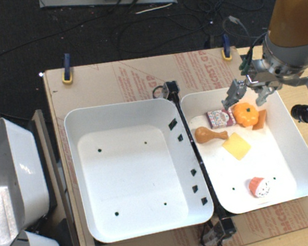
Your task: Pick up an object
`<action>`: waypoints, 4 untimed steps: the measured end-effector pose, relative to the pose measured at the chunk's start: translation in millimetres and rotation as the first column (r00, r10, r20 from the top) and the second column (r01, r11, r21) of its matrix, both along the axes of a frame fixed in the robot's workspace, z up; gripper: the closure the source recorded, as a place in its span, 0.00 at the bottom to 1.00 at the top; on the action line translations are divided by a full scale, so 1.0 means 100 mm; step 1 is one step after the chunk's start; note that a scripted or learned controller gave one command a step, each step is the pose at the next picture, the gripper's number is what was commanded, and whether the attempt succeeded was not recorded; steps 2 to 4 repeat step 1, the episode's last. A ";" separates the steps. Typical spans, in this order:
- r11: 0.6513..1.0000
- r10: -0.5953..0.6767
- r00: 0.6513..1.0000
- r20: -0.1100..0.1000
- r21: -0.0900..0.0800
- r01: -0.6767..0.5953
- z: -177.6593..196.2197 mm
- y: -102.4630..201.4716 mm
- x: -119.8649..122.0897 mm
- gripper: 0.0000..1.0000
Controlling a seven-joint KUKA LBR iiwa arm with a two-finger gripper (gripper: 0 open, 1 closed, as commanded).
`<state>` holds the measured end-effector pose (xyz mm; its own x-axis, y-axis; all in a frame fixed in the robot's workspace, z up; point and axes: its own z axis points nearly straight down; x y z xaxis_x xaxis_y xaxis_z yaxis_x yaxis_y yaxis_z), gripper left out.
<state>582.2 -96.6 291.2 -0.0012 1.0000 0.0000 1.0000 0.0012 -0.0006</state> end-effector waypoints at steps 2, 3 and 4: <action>1.000 -0.003 1.000 -0.014 0.003 0.003 -1.05 0.11 -0.49 0.00; 1.000 -0.003 1.000 -0.014 0.003 0.003 -1.05 0.11 -0.49 0.00; 1.000 -0.003 1.000 -0.014 0.003 0.003 -1.05 0.11 -0.49 0.00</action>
